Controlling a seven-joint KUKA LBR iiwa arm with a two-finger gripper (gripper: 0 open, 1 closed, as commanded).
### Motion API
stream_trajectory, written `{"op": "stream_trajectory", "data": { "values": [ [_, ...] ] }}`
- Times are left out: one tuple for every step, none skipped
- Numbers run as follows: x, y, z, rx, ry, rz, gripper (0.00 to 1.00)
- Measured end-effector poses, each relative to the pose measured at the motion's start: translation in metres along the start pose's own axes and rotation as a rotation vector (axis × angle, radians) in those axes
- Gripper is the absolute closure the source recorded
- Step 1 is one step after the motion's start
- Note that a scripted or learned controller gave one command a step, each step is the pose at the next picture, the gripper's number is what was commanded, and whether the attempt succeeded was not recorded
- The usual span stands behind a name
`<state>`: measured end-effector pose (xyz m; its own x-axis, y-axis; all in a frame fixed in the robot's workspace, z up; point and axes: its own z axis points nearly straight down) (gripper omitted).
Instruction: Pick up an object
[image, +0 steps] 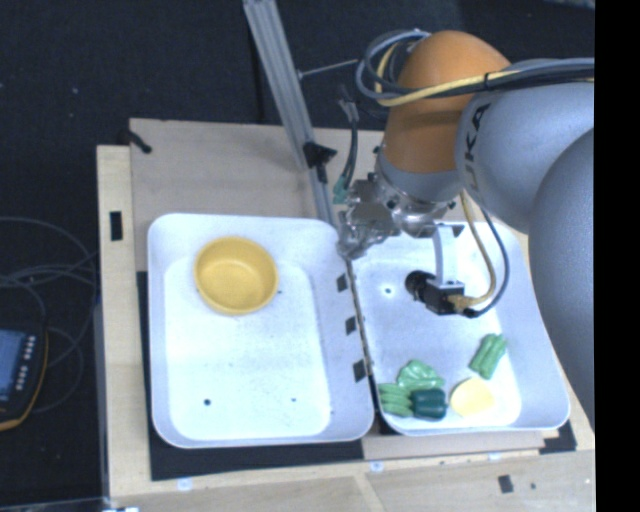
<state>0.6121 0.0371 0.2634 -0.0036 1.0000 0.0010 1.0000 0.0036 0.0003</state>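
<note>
A pale wooden bench (230, 170) stands on a dark floor (100, 60). Far left of the pincer (350, 245), thin cables (60, 236) lie by a small box with a screen (15, 370). Behind the pincer a grey bar (280, 70) slants up.

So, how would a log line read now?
gripper: at right bin, far corner | yellow bowl: left bin | green pieces: right bin

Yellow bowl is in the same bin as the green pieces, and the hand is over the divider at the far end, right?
Not quite: in the camera view the yellow bowl sits in the left-hand bin, while the green pieces lie in the right-hand bin. The hand is over the divider at the far end, as you said.
</note>
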Motion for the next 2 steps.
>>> {"op": "stream_trajectory", "data": {
  "values": [
    [0.0507,0.0079,0.0081,0.0,-0.001,0.0,1.0],
    [0.0483,0.0081,0.0076,0.0,-0.001,0.004,0.0]
  ]
}}
